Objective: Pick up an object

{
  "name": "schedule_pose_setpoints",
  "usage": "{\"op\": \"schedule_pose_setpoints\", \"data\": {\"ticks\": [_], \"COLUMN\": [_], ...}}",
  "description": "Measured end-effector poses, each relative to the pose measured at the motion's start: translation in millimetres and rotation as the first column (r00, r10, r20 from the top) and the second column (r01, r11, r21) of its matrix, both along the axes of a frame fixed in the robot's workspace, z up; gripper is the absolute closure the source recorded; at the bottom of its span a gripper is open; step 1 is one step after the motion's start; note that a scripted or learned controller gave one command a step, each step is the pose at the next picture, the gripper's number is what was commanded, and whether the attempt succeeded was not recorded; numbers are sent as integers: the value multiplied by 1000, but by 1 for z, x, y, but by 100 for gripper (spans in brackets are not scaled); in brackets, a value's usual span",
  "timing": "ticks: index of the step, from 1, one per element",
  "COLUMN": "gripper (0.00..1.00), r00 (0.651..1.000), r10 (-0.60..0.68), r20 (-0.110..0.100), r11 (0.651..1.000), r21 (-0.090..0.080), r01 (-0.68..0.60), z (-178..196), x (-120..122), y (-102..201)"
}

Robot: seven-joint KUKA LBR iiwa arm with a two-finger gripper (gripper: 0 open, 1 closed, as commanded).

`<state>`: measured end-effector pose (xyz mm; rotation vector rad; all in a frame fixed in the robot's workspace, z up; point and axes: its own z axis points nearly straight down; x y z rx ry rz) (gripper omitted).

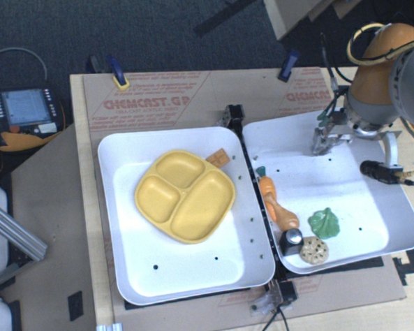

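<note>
The right bin [379,236] holds an orange carrot [271,200] along its left wall. A green leafy piece [324,222] lies near the bin's middle front. In front of it sit a speckled cookie [313,250] and a small black and silver round object [290,240]. My gripper [326,143] hangs over the back part of the right bin, well behind and to the right of the carrot. It touches none of these objects, and nothing shows in its grasp.
The left bin [129,271] bears a yellow divided plate [186,195], with a small brown block [218,158] at the plate's back right edge. Bare white floor lies in the right bin's middle and right part. Black clamps sit between the bins.
</note>
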<state>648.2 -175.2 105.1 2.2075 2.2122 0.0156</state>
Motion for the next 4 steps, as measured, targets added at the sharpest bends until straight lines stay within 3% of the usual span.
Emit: {"op": "schedule_pose_setpoints", "data": {"ticks": [1, 2, 3, 4], "gripper": [100, 100, 100, 100], "r00": [1000, 1000, 1000, 1000], "r10": [-2, -1, -1, 2], "r20": [-14, -9, -17, -20], "r11": [1000, 1000, 1000, 1000], "r21": [2, 1, 2, 6], "r01": [2, 1, 1, -2], "z": [48, 113, 105, 117], "x": [-2, 1, 1, -4], "y": [-8, -11, -10, 37]}}
